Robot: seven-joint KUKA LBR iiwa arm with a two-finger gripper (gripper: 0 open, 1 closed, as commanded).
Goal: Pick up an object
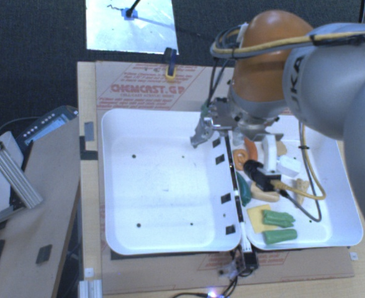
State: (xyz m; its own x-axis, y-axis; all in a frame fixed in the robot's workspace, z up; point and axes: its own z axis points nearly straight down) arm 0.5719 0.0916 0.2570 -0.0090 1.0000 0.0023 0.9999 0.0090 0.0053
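My gripper (200, 133) hangs low over the right part of the left bin (126, 228), close to the wall between the two bins, and I see nothing in it. The right bin (341, 228) holds several small objects. Among them are an orange ring-shaped piece (251, 151), a white block (288, 166), a teal piece (244, 192), a pale yellow curved piece (267, 197), a yellow flat square (257, 216) and two green pieces (278, 218) (280, 234). The wrist and arm hide the far part of the right bin.
A tan piece (301, 187) lies near the white block. The dividing wall (229, 191) carries black clips. Both bins rest on a cardboard sheet (142, 85). A grey device (46, 124) and a metal rail (12, 172) stand left of the bench.
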